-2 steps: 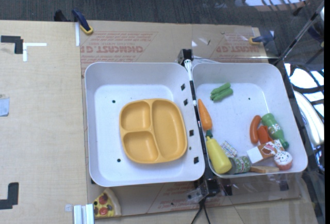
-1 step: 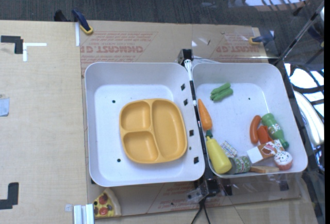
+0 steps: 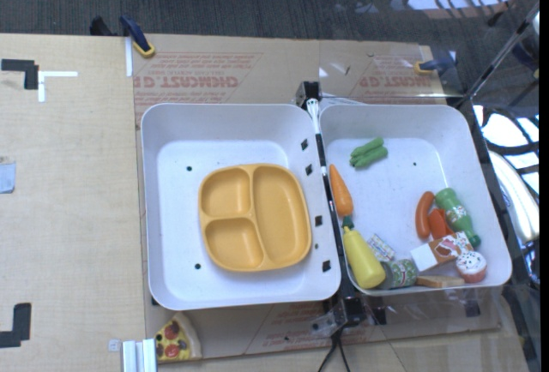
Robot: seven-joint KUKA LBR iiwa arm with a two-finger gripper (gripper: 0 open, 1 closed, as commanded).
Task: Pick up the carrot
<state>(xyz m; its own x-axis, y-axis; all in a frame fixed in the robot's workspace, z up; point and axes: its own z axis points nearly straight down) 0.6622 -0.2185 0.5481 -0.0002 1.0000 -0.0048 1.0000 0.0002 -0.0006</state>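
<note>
Can't tell my gripper's state. Carrot [image 3: 340, 191] lies against right bin [image 3: 390, 115] left wall, just above yellow bottle [image 3: 362, 259].

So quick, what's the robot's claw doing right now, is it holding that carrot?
Claw: cannot be told from this view. The carrot lies in the right bin, against its left wall.

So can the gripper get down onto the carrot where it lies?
Probably, but it's tight. The carrot lies uncovered from above, yet hard against the right bin's left wall, its lower tip near the yellow bottle, leaving little finger room.
</note>
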